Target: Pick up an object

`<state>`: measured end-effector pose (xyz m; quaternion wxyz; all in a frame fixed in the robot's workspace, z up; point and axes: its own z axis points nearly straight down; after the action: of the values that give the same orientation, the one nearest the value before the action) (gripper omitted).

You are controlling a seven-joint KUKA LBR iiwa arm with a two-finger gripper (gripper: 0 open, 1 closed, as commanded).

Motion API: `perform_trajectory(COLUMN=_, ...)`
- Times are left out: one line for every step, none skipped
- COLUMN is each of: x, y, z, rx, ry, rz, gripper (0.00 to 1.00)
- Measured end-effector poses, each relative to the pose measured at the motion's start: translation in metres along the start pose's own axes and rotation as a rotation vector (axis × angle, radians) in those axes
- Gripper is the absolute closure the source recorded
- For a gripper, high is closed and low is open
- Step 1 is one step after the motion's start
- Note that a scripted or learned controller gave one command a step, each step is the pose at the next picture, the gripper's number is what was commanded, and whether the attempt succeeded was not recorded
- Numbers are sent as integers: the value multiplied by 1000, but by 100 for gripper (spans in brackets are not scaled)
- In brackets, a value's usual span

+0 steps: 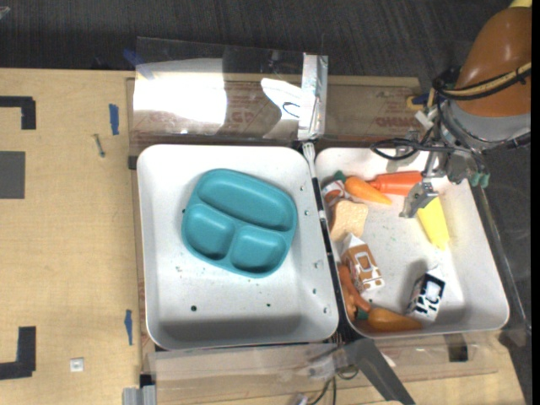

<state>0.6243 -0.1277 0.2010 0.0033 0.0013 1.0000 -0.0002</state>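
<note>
The right bin [481, 260] holds several small items. An orange carrot [369, 191] lies near its back left, with an orange-red stick [396, 179] just behind it. A yellow block [434, 223] lies at the right. My gripper [419, 199] hangs low over the bin's back part, between the carrot and the yellow block and close to the block's upper end. Nothing shows as held. A tan cracker [350, 219], a small brown-and-white carton [364, 266] and a black-and-white packet [429, 294] lie further forward.
The left bin [169, 294] bears a teal divided plate [240, 220]. Another orange piece [390, 316] lies along the right bin's front wall. The arm's orange band [498, 49] and cables hang over the back right corner. A clear plastic sheet [228, 91] lies behind the bins.
</note>
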Motion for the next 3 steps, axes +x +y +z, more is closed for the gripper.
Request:
perform_trajectory(x=11, y=-28, z=102, rx=1, ry=-4, rz=-250, gripper=0)
perform_trajectory(x=52, y=-71, z=112, rx=1, ry=-2, rz=-145, gripper=0)
perform_trajectory(x=69, y=-96, z=113, rx=0, ry=-1, rz=-94, gripper=0)
